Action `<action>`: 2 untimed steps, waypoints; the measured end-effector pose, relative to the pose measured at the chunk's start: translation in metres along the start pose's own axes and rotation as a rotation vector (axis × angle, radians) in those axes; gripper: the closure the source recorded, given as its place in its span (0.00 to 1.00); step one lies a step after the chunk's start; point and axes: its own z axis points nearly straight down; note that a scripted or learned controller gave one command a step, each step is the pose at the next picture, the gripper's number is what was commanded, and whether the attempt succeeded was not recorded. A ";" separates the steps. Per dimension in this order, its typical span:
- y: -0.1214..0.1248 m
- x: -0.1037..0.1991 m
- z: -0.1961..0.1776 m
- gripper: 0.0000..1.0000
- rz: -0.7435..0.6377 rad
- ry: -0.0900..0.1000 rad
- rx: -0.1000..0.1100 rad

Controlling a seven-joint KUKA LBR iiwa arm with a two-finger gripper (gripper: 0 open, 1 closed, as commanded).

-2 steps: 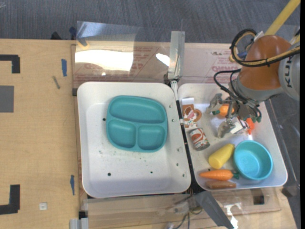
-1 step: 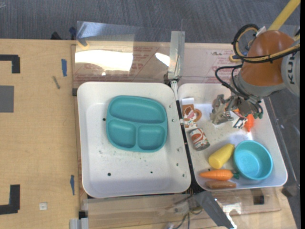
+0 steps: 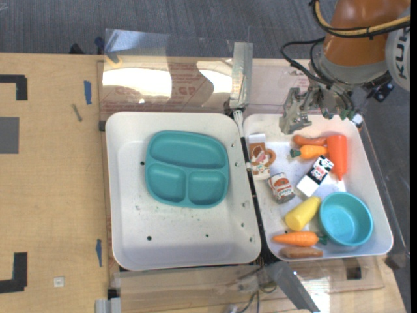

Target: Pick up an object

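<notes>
1. The gripper (image 3: 296,117) hangs over the far left corner of the right bin (image 3: 376,194), below the grey arm with its orange band (image 3: 361,8). Whether it is released or clenched I cannot tell — nothing shows between its tips.
2. The left bin (image 3: 124,194) holds a teal divided plate (image 3: 187,168), lying flat near the bin's middle.
3. The right bin carries all the small things. Just in front of the gripper lie a small orange carrot (image 3: 309,140) and another (image 3: 311,152) beneath it, with a large carrot (image 3: 337,154) upright-looking just to their right.
4. Against the bin's left wall sits a white carton with a brown print (image 3: 260,156), and near it a small can (image 3: 281,186) lies tilted.
5. A black-and-white box (image 3: 316,175) rests in the middle of the bin, touching the large carrot's lower end.
6. A yellow bottle (image 3: 301,213) lies slantwise beside a teal bowl (image 3: 345,219) — the two touch.
7. At the near edge a long carrot (image 3: 296,238) lies across, with a brown sausage-like piece (image 3: 303,253) just below it.
8. The bins stand side by side on the tabletop (image 3: 45,175), which has blue tape marks.
</notes>
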 end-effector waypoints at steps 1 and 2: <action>-0.003 0.003 0.007 0.00 0.005 0.013 -0.001; -0.040 0.024 0.094 0.00 -0.049 0.024 -0.003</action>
